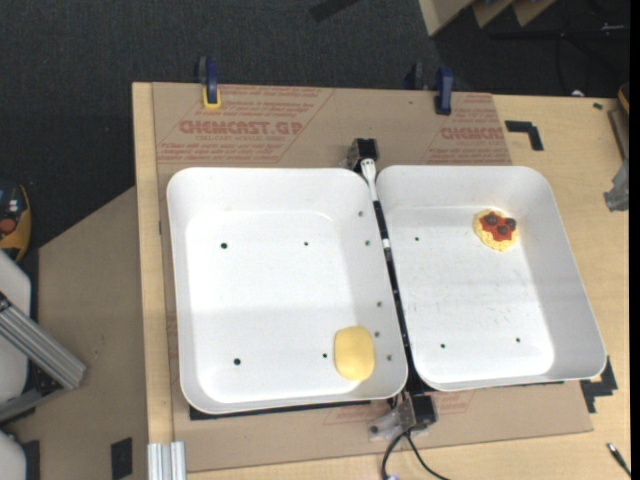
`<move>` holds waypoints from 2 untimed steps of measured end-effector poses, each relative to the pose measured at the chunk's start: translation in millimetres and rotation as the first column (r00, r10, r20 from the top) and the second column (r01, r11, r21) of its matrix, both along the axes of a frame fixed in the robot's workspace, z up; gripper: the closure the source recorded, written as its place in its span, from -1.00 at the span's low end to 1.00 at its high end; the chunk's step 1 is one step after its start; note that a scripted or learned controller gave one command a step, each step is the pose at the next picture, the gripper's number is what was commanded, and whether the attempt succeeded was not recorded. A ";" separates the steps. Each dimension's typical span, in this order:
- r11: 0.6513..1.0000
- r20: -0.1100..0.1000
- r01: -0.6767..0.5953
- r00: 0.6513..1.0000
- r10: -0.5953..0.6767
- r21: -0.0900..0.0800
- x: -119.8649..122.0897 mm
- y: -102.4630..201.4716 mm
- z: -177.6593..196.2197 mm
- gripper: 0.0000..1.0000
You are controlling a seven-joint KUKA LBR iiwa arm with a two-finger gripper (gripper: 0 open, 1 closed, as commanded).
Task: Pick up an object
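Observation:
A pale yellow rounded object [354,353] lies in the left bin [200,268], near its front right corner. A small yellow piece with red and dark spots [496,230] rests in the right bin [560,298], toward its back right.
The two white bins sit side by side on a brown board [300,118], joined along a dark strip [385,258]. Blue clamps [209,74] hold the board's far edge. A cable and connector [405,418] lie at the front between the bins.

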State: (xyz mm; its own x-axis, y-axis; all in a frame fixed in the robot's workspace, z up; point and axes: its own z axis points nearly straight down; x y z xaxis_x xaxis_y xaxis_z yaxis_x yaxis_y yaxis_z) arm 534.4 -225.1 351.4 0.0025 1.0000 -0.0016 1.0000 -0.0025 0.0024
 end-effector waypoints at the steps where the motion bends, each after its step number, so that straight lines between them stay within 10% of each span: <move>1: 1.000 -0.008 -0.008 1.000 0.008 0.006 -38.8 76.9 -34.8 1.00; 2: 1.000 -0.012 -0.015 1.000 0.015 0.008 -14.3 189.3 -117.7 1.00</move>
State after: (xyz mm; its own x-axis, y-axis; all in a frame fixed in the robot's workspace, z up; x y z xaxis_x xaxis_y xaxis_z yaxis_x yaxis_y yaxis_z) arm 520.1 -35.8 233.7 -0.0122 0.9999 0.0060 0.9999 0.0123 -0.0095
